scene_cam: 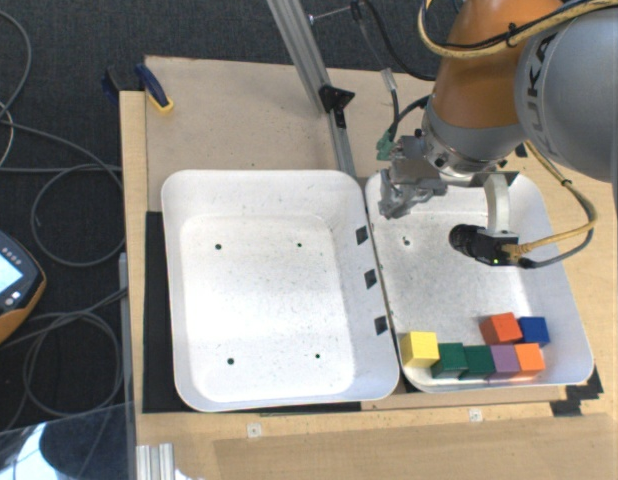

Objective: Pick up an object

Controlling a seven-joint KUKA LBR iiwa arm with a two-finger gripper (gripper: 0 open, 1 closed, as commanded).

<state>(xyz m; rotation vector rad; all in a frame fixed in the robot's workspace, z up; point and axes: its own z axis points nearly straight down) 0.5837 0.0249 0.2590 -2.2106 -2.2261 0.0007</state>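
Overhead view of a bench with two shallow white bins side by side. Grey arm [549,68] with an orange band reaches in from the right, its gripper [397,200] hanging over the far left corner of the right bin [559,298]; how it is set cannot be told. Blocks cluster at that bin's near edge, well apart from the gripper: yellow block [421,347], two green blocks [463,359], purple block [505,358], red block [501,326], blue block [534,329], orange block [529,357]. Left bin [259,288] lies beside it.
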